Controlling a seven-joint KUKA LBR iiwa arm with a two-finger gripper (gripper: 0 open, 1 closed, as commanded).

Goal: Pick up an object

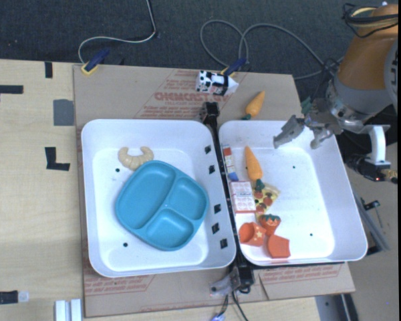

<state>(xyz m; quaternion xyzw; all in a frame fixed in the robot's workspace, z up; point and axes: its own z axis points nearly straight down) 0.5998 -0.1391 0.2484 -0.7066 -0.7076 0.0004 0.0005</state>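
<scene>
Dark carpet lies behind a pale wooden surface [27,199], on which a brown cardboard sheet [154,95] carries two shallow white bins side by side. At the upper right corner of the right bin [321,199] hangs the gripper [300,136], its two grey fingers spread apart with nothing between them; one finger [285,134] points down and left over the bin's upper rim, the other [319,138] lies just to its right. Above it the grey arm [361,85] with its orange band enters from the right.

Objects in the right bin are gathered along its left side, well apart from the gripper. An orange toy carrot [252,162] lies nearest, tilted, in the upper left part. Beside it, against the left wall, is a small printed packet [228,164], and below that a white and red box [242,196]. A small multicoloured toy [266,196] touches the box's right edge. Near the lower left corner sit a red toy tomato with a green stalk [271,221], an orange-red piece [250,233] and an orange block [278,247], close together.

In the left bin [93,152] a blue divided plate [162,204] rests centrally, with a beige curved pastry-like toy [134,156] just beyond its upper left edge.

Outside the bins, on the cardboard, a second toy carrot [254,104] lies above the right bin, and a black-and-white object [214,81] lies further up. Grey cables [227,35] run across the carpet.
</scene>
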